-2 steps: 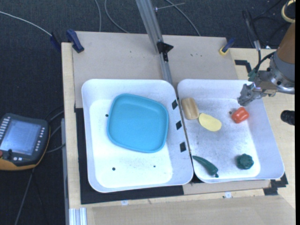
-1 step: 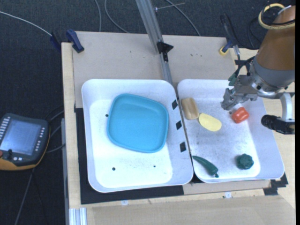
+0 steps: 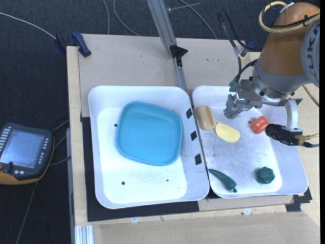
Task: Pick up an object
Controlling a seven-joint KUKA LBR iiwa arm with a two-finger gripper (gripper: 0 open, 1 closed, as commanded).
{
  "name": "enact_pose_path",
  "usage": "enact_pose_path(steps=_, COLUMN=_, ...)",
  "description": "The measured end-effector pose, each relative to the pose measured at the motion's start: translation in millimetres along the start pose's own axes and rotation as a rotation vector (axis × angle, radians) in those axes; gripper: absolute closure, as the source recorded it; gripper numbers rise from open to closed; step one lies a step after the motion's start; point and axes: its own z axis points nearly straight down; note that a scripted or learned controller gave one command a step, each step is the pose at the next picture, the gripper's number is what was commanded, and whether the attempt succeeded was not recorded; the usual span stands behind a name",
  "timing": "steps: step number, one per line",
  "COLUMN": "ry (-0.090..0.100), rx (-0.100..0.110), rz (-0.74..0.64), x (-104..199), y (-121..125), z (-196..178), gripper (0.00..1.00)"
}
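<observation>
Over the right bin (image 3: 289, 159) the gripper (image 3: 234, 108) hung near the back left part, just above the bin floor by the look of it. Honestly couldn't tell how the pincer was set, it was just a dark lump from this angle, and nothing was visibly caught in it.

Stuff lying in that bin: a yellow lemon-shaped piece (image 3: 227, 133) just in front of the gripper, not touching it as far as I could see. A tan bread-like piece (image 3: 205, 117) sat to the left of that, right against the bin's left wall. A small orange-red object (image 3: 259, 124) was off to the right of the gripper, close to a black cylinder part (image 3: 281, 133) hanging off the arm. Down at the front, a green pepper (image 3: 223, 179) lay near the left corner and a dark green lumpy thing (image 3: 264, 175) sat further right.

The left bin (image 3: 101, 151) had a big blue plate (image 3: 150, 132) lying flat, roughly in the middle.
</observation>
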Motion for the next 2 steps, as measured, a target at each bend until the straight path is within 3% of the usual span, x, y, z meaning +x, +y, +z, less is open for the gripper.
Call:
enact_pose_path(steps=1, ry=0.000, rx=0.000, rz=-0.001, x=54.9, y=-8.3, z=-7.0, gripper=1.00)
enact_pose_path(steps=2, ry=0.000, rx=0.002, rz=0.000, x=110.4, y=-17.4, z=9.5, gripper=1.00)
